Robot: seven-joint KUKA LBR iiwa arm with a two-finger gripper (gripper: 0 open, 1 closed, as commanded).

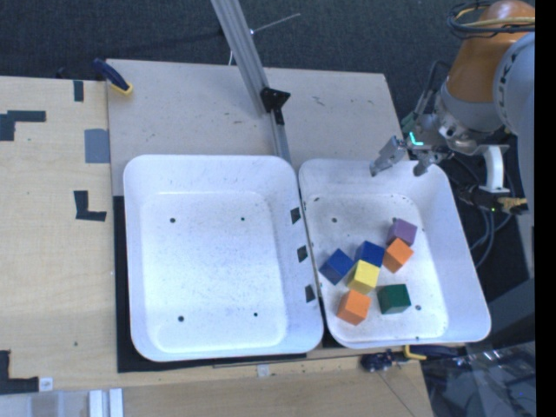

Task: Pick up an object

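The gripper (pixel 401 159) was parked over the far rim of the right bin (pixel 452 233), fingers spread apart with nothing caught between them. All the blocks were bunched up in that bin's near half, well apart from the gripper: a purple cube (pixel 404 230), an orange cube (pixel 398 254) touching it, two blue ones (pixel 371 253) (pixel 335 266), a yellow one (pixel 365 275), another orange block (pixel 354 306) and a green cube (pixel 393 299). The left bin (pixel 139 259) was sat right beside it, rims touching.
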